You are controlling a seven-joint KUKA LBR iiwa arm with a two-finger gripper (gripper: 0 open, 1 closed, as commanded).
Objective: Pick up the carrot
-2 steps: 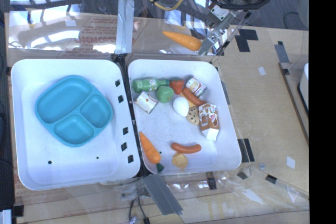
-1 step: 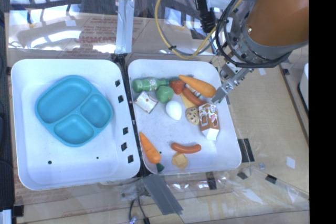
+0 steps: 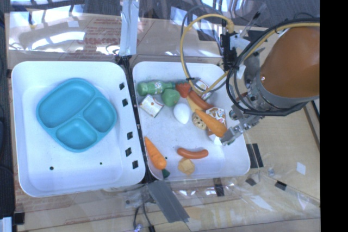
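The carrot [image 3: 156, 154] lies at seven o'clock in the right bin [image 3: 235, 167], against its left wall (green tip pointing down). The gripper [image 3: 231, 135] hangs at the bin's three o'clock edge; its opening cannot be told, and nothing shows in its grasp.

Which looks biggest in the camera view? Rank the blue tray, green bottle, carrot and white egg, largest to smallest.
1. Blue tray, by far the largest.
2. Green bottle and carrot: similar in length, too close to rank.
3. White egg, the smallest.
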